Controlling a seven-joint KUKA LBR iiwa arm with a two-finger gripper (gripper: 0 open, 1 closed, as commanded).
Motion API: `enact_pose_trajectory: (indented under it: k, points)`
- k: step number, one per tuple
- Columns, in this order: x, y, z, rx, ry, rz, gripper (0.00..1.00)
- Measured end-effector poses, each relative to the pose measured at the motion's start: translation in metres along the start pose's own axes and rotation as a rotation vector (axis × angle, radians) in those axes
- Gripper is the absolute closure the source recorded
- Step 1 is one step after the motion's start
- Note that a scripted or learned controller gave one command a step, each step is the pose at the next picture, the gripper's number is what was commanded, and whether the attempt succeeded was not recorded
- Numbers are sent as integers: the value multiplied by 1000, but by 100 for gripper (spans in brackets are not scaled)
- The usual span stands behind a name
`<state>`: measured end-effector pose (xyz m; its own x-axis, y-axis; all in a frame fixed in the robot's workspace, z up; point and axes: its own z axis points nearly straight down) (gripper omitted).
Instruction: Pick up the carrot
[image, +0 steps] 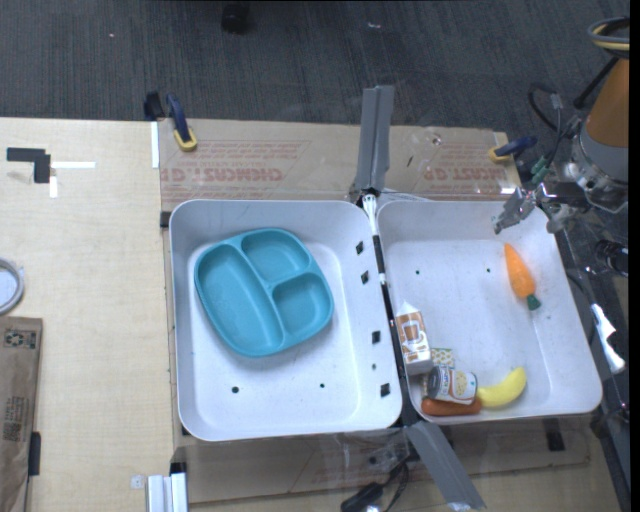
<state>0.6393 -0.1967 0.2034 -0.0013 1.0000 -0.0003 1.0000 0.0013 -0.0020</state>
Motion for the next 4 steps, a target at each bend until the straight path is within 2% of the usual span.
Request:
enact_pose_trajectory:
  k: [1, 2, 3, 4]
  points:
    - [-17, 18, 115, 10, 15, -268, 0]
    - [-19, 20, 104, 0, 4, -270, 100]
    - [32, 20, -32, -5, -2, -231, 100]
    - [32, 21, -41, -5, -3, -233, 100]
